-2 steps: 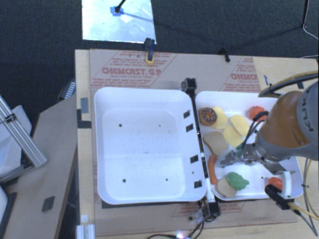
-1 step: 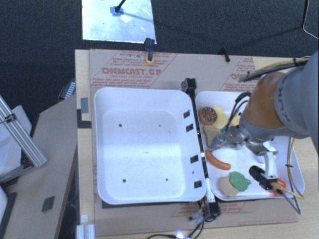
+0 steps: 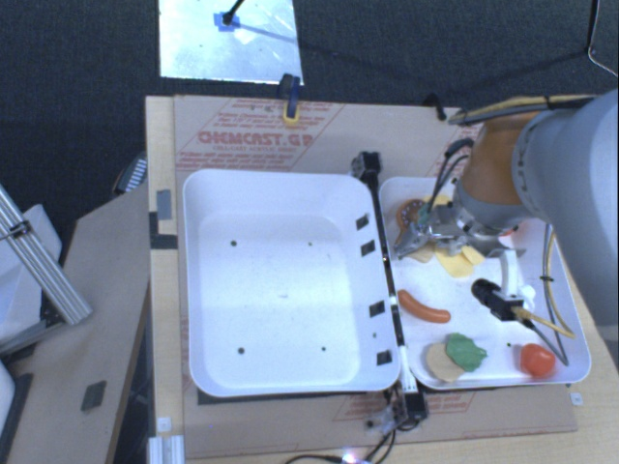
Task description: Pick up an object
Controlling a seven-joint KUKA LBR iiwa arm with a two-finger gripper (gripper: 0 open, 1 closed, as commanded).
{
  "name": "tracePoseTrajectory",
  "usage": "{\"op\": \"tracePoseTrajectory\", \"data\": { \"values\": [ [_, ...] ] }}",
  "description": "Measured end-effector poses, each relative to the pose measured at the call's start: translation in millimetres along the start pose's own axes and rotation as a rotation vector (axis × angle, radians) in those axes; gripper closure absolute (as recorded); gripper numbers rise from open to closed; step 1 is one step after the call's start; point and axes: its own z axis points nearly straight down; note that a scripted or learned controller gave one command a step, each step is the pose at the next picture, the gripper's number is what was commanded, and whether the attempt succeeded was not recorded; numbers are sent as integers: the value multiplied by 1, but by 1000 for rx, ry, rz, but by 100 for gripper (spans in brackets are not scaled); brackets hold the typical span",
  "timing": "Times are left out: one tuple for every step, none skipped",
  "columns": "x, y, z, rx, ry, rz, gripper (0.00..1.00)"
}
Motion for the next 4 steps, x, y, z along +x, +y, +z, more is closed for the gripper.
{"op": "tracePoseTrajectory", "data": {
  "values": [
    [-43,-60,1,10,0,10,0],
    [-15,41,0,-3,0,-3,0],
    [-18,38,-10,2,-1,-2,100],
    [2,43,-203,-13,-1,-1,100]
  ]
}}
